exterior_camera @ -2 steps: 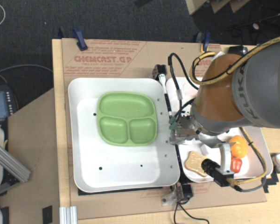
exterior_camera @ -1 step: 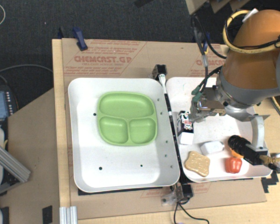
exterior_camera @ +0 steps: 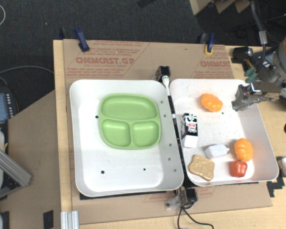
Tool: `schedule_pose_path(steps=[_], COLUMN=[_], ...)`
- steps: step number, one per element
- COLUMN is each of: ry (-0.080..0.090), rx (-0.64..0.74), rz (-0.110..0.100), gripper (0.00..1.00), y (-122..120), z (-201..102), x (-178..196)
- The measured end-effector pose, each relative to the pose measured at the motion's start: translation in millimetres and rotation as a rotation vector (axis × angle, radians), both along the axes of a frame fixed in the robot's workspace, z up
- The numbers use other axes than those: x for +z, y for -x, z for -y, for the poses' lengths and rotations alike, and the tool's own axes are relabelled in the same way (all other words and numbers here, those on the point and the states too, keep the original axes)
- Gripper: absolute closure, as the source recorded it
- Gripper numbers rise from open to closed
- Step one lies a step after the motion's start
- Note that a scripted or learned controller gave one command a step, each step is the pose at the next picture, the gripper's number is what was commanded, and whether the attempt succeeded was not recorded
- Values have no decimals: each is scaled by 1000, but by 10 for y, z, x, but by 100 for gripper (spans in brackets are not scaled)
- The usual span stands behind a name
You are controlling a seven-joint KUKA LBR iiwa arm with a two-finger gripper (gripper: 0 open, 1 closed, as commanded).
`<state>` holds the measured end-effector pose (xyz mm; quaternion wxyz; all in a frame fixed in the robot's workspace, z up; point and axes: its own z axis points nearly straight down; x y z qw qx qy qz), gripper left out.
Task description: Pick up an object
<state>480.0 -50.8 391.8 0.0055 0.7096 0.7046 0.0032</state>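
The right bin (exterior_camera: 257,123) holds an orange fruit-like object (exterior_camera: 211,102) near its back, a small black and white box (exterior_camera: 189,126) by its left wall, a grey-white lump (exterior_camera: 216,150), a slice of toast (exterior_camera: 201,167), an orange pepper-like object (exterior_camera: 243,149) and a red one (exterior_camera: 238,169). My gripper (exterior_camera: 241,101) hangs at the right bin's far right edge, to the right of the orange fruit-like object and apart from it. Nothing shows between its fingers.
The left bin (exterior_camera: 86,166) holds a green three-compartment plate (exterior_camera: 130,121). A black clip (exterior_camera: 162,72) sits at the back where the bins meet. Blue and yellow clamps (exterior_camera: 81,39) grip the cardboard base's back edge. Cables and arm parts crowd the right side.
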Motion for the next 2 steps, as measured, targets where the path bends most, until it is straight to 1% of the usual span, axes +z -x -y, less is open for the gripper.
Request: schedule_pose_path(steps=[1, 2], ry=[6, -6], rx=[-2, 7], rz=[10, -26], gripper=[100, 100], y=[-20, 17], z=[992, 656], x=[1535, -8])
